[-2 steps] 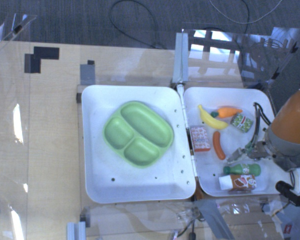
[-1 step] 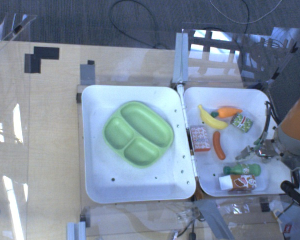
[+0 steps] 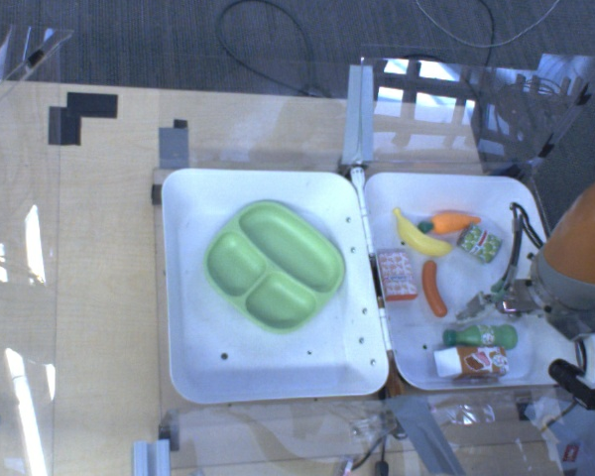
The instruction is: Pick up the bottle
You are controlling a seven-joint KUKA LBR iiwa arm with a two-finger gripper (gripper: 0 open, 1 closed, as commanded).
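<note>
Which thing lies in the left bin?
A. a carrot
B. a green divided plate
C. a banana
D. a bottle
B: the green divided plate lies in the left bin, while the banana, the carrot and the bottle all lie in the right bin.

One fixed camera above the bench (image 3: pixel 99 266) looks down, seemingly slightly slanted.
</note>
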